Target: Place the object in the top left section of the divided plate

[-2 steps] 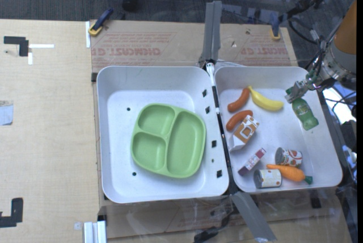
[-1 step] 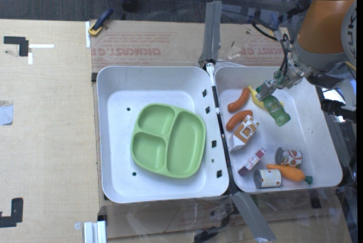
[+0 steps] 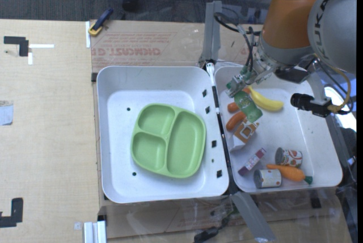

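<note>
Plate (image 3: 168, 139) compartments all bare from what I see, so placement not done. Gripper (image 3: 245, 80) sits low over right bin (image 3: 323, 139) near the banana (image 3: 265, 101) and green packet (image 3: 247, 107); can't tell finger state, or which object it's after.

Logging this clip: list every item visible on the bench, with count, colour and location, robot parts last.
divided plate: 1, light green, middle of the left bin
left bin: 1, white, centre of the bench
right bin: 1, white, beside the left bin
banana: 1, yellow, top of right bin
carrots: 3, orange, right bin; one at the bottom, two near its left wall
can: 1, grey, bottom of right bin
small cartons and packets: several, mixed colours, right bin
arm: 1, grey and orange, over right bin
end effector: 1, above the banana's end
</note>
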Robot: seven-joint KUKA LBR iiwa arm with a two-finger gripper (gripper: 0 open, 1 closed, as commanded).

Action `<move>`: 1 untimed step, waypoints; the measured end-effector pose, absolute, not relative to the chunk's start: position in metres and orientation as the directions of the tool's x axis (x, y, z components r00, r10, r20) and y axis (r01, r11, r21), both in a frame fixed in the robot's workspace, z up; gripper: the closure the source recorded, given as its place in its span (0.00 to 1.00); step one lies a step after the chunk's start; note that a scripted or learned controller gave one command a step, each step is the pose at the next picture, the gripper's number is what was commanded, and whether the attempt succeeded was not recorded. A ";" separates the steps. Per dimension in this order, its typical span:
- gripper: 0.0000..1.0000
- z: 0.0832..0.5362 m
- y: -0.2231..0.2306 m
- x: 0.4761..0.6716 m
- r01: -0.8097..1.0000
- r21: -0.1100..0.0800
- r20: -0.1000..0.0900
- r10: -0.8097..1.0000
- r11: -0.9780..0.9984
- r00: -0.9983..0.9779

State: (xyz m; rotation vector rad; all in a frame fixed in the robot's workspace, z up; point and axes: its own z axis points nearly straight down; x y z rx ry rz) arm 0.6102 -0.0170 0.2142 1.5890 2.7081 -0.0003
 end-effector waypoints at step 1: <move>1.00 0.228 0.070 0.606 0.685 0.000 -0.002 0.685 0.729 -0.729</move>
